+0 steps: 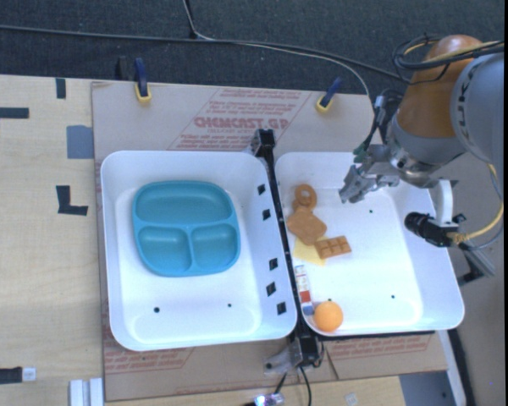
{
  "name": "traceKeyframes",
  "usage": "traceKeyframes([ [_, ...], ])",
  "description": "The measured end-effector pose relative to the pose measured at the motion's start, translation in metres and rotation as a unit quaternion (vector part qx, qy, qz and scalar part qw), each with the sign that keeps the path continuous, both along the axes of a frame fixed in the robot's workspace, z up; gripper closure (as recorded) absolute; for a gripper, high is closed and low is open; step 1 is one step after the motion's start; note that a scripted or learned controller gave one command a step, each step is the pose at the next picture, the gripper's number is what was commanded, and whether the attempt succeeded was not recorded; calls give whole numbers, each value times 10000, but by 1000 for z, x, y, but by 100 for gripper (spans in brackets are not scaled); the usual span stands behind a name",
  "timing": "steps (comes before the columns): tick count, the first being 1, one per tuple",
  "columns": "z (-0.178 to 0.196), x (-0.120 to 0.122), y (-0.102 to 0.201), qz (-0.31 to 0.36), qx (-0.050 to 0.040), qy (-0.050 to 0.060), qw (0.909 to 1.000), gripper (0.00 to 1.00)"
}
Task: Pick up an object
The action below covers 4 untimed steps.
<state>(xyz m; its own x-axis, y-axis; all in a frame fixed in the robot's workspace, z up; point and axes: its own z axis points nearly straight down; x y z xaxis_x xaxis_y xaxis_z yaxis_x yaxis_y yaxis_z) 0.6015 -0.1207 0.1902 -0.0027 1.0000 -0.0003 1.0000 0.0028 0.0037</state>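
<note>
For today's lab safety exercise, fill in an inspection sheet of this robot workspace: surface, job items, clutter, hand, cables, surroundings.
Surface: two white bins side by side, left bin and right bin, on a cardboard sheet.
Job's things: in the right bin, a small ring-shaped piece, a brown flat piece overlapping a yellow slice, a waffle-like piece, an orange ball.
Clutter: blue divided tray in the left bin.
Hand: hand over the right bin's far side, holding nothing visible.
Cables: black cable behind the bins.
Surroundings: two clamps on the cardboard's far edge.
</note>
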Motion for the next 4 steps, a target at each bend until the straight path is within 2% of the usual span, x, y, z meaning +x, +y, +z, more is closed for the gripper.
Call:
traceKeyframes([
  [1, 63, -3, -1, -7, -3, -4, 10000, 100],
  [2, 100, -2, -1, -6, -2, 2, 10000, 100],
  [4, 61, -32, 103, 15, 7, 38, 10000, 100],
])
